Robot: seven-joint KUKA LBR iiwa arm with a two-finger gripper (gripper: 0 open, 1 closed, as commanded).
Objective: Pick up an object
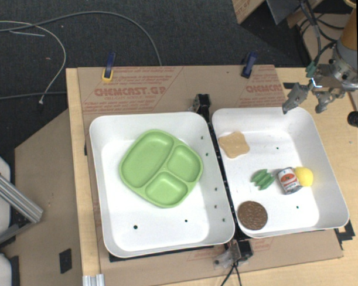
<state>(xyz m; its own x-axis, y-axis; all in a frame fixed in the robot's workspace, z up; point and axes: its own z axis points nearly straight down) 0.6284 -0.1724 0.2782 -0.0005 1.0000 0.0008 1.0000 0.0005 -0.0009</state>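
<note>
Here the candidate objects all lie in the right bin, and the soup can serves well as the landmark. That small can, with a red and white label, lies on its side in the bin's right half. Touching it on the right is a yellow lemon. Just to the left of the can sits a green pea pod (a small cluster of green pieces, lying flat). Below and to the left of the can, near the bin's front edge, rests a brown round cookie. Up and to the left of the can, near the bin's left wall, lies a tan slice of bread.

Well above and to the right of the can, the end effector hovers over the bin's far right corner, its two fingers spread apart with nothing between them.

Far to the left of the can, the left bin holds a green divided plate with three compartments. Both bins sit on a cardboard-covered worktop, which is held at its far edge by two blue clamps.
</note>
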